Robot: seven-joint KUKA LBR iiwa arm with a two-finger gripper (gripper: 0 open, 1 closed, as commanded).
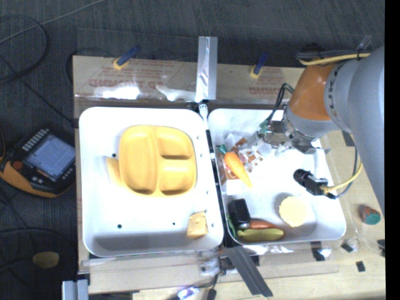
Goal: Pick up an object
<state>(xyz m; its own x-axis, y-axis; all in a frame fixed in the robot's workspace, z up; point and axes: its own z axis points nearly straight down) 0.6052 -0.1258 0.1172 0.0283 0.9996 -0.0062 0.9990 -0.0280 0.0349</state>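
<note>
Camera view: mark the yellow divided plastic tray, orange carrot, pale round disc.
yellow divided plastic tray (157,161): camera view, centre, at the dividers.
orange carrot (237,167): camera view, mid-body.
pale round disc (294,211): camera view, centre of top face.

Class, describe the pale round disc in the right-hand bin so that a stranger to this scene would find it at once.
Take the right bin of the two white ones and look to its lower right part. The disc lies there on its own: it alone is round and cream, while the carrot and green pod are long and the block is black.
</note>
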